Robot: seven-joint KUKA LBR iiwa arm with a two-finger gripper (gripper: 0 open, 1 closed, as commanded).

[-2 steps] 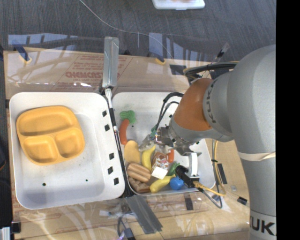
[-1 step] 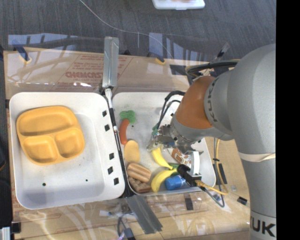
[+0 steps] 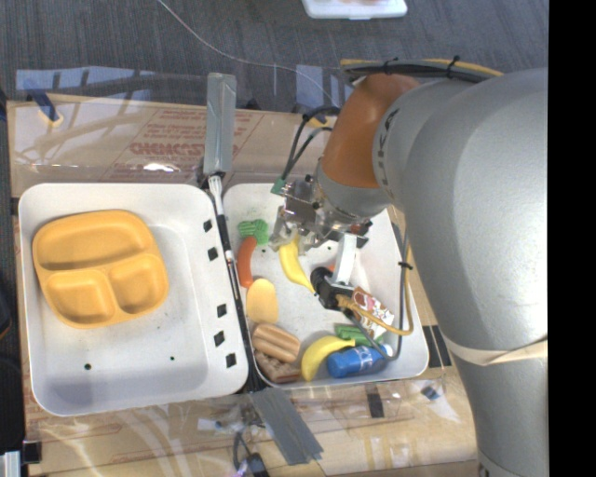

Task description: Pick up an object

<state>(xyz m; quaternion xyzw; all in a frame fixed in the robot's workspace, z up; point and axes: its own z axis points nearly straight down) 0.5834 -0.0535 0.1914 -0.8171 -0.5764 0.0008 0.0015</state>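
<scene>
Two white bins (image 3: pixel 121 391) sit on our bench; our gripper (image 3: pixel 300 233) hovers at a banana (image 3: pixel 293 265) in the right one, finger state perhaps open—we cannot tell.

Hidden and cut-off parts

Arm (image 3: pixel 466 186) covers right bin's (image 3: pixel 410 349) far right corner and right wall. Gripper (image 3: pixel 303 224) overlaps upper end of banana (image 3: pixel 292 265). White object (image 3: pixel 355 7) cut by top edge. Label on small packet (image 3: pixel 371 307) too small to read.
</scene>
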